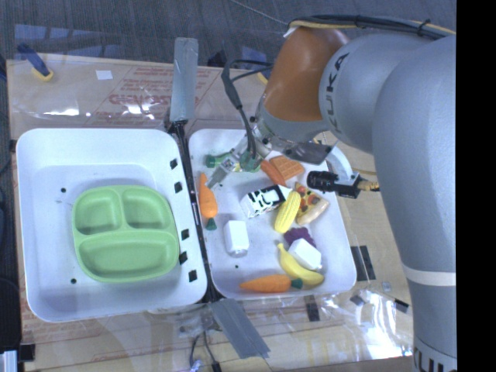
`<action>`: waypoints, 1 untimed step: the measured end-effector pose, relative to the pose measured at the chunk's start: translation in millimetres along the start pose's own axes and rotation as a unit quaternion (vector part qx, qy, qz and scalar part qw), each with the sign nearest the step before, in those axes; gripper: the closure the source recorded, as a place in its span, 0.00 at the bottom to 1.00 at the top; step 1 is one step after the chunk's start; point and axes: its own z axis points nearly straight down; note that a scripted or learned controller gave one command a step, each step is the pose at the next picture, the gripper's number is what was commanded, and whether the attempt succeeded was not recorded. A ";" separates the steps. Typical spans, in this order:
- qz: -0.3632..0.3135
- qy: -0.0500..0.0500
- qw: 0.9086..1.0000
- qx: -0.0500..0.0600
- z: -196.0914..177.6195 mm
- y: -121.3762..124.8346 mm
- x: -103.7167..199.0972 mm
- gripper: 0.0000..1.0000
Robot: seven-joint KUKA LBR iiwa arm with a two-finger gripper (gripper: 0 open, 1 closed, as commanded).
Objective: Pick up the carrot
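White right bin (333, 231) holds the toys; white left bin (39, 208) holds a green plate (124, 232) with three sections. Both bins sit side by side on the desk (116, 91).

Two carrots in the right bin. One carrot (207, 198) lies along the left wall, orange body, green end pointing down toward the near side. Second carrot (265, 284) lies along the near wall, green end to the right, touching a banana (293, 266).

Other items in the right bin: white block (236, 236) near the middle, corn (287, 211), black-and-white piece (265, 198) just left of the corn, pizza slice (313, 204) just right of the corn, orange ridged piece (282, 169) near the far side, white-and-purple piece (304, 251) on the banana.

Grey arm (387, 91) with orange band reaches in from the right. Gripper (225, 167) is low over the far-left part of the right bin, just above the top end of the left-wall carrot, not touching it. Fingers (218, 173) look narrow with nothing between them. Small green bit (210, 160) lies just beside the fingertips.
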 end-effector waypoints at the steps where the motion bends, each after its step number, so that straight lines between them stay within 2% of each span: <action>1: 0.034 0.001 0.999 0.001 -0.3 -3.8 42.7 0.00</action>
